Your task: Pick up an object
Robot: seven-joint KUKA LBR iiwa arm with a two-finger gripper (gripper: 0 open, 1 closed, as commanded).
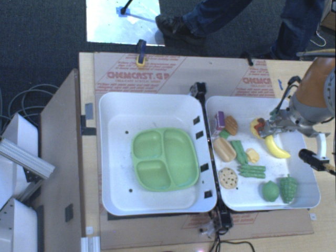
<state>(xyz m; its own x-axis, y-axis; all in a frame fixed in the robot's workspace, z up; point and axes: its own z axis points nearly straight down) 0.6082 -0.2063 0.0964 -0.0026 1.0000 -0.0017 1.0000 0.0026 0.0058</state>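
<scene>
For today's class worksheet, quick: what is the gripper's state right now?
Two-finger gripper: over the right white bin, above the yellow toy banana; open or closed cannot be told.

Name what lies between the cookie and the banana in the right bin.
In the camera view, between the cookie and the banana lie green bean pods and a small yellow piece.

A person's legs stand beyond the bench, cables lying at left.
</scene>
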